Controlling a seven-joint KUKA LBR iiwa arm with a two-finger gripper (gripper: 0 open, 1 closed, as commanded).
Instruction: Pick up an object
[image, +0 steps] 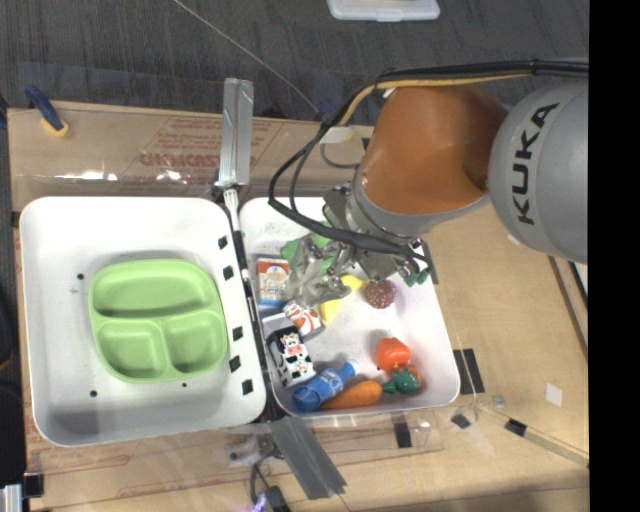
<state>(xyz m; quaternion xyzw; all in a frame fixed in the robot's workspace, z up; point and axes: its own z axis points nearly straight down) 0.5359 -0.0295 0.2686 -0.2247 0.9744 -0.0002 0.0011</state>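
The right bin (436, 340) holds several small toys: a white carton with orange print (272, 279), a red-and-white can (306, 318), a black-and-white cow-print piece (290, 358), a blue bottle (322, 386), a carrot (353, 394), a red pepper (392, 353), a dark red round piece (379, 293) and a yellow piece (338, 298). My gripper (322, 272) reaches down into the upper middle of this bin, over the yellow piece and beside the carton. The arm's orange band hides most of the wrist.
The left bin (45, 300) holds a green divided tray (158, 317). A metal bar (236, 130) stands along the divide between the bins. Black cables (300, 170) loop from the arm over the right bin's top edge.
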